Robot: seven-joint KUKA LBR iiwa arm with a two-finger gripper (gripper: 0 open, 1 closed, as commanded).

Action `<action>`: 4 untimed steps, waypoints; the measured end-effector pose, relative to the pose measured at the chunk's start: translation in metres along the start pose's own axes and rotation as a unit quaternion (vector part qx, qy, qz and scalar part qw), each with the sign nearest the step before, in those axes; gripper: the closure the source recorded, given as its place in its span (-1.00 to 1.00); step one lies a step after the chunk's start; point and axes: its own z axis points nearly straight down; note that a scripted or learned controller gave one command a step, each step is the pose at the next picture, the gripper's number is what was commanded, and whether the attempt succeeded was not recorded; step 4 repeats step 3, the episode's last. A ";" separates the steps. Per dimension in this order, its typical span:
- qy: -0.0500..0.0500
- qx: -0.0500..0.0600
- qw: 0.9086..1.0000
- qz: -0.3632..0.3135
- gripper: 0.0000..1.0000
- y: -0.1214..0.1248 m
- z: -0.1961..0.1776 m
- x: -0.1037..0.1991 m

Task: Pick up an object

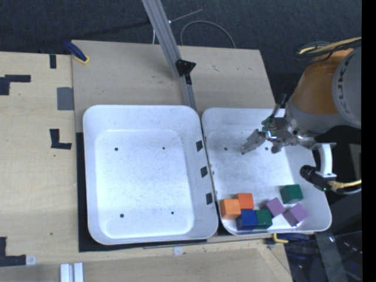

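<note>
Blocks (261, 209) cluster along the near wall of the right bin (235, 119), well below the jaws and apart from them. Gripper (259, 141) hangs over bare floor, jaws spread and holding nothing, presumably poised for descent.

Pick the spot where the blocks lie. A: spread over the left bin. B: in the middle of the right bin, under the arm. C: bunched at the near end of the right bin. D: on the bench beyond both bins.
C: the blocks sit bunched at the near end of the right bin, nearer the camera than the gripper.
</note>
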 end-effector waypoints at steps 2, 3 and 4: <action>-0.002 -0.001 1.000 0.002 -1.00 -0.021 -0.099 -0.026; -0.002 -0.001 1.000 0.001 -1.00 -0.008 -0.306 -0.064; -0.002 -0.001 1.000 0.001 -1.00 -0.008 -0.306 -0.064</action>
